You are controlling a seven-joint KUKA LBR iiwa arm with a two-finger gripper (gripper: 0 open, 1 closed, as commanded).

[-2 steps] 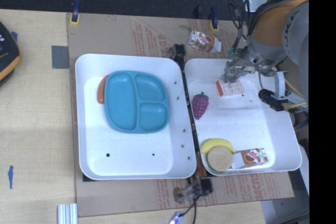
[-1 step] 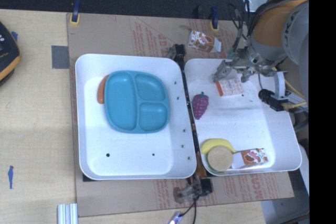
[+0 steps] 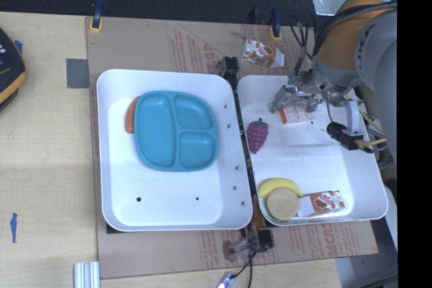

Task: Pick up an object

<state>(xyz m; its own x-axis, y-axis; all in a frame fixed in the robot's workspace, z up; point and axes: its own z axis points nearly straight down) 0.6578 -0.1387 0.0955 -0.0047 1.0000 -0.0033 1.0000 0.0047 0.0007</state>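
Gripper point(image 3: 297, 96) low over a small orange-and-white packet point(image 3: 295, 115) in the right bin point(image 3: 358, 175). I cannot tell the fingers' state; I judge nothing lifted yet.

I see 2 clamps point(image 3: 96, 14) on the cardboard sheet's point(image 3: 169, 44) far edge, a grey tape patch point(image 3: 77, 73) left of the bins, and a black-and-yellow device point(image 3: 9, 67) at the bench's left edge.

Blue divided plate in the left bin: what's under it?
An orange object pokes out from beneath the blue divided plate at its left edge; the rest is covered, so its identity is unclear.
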